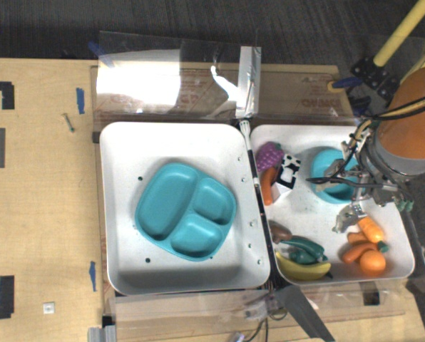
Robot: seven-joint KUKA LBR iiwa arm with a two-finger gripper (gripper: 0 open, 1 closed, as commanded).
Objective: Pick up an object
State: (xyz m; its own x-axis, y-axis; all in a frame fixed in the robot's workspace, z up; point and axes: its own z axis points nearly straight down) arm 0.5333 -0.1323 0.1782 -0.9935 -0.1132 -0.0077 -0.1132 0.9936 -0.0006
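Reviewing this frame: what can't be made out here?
- End effector, camera view: small and tangled with cables over the right bin; open or shut is unreadable.
- Teal bowl: its right side is covered by the arm.
- Black-and-white toy: too small to identify.
- Arm: cut off by the right edge.

The bench (pixel 34 191) is a light wood top with a few black marks and bits of blue tape. Two shallow white bins sit on it side by side, touching: the left bin (pixel 120 155) and the right bin (pixel 398 262).
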